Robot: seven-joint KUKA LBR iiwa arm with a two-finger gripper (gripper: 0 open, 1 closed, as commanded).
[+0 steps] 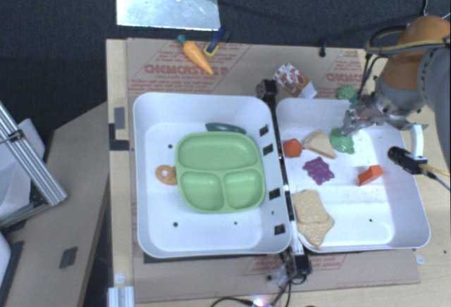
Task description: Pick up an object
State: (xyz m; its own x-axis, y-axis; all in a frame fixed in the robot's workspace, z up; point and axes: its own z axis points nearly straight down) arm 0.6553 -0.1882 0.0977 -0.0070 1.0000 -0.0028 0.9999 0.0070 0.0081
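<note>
Where the claw (350, 127) hangs, grip unreadable, a small, lumpy bright-green toy (342, 143) lies just beneath.

Bench's got a brown cardboard sheet (232, 63) on it, two white bins (151, 158) sitting side by side on top, toy carrot (197, 57) behind them.
</note>
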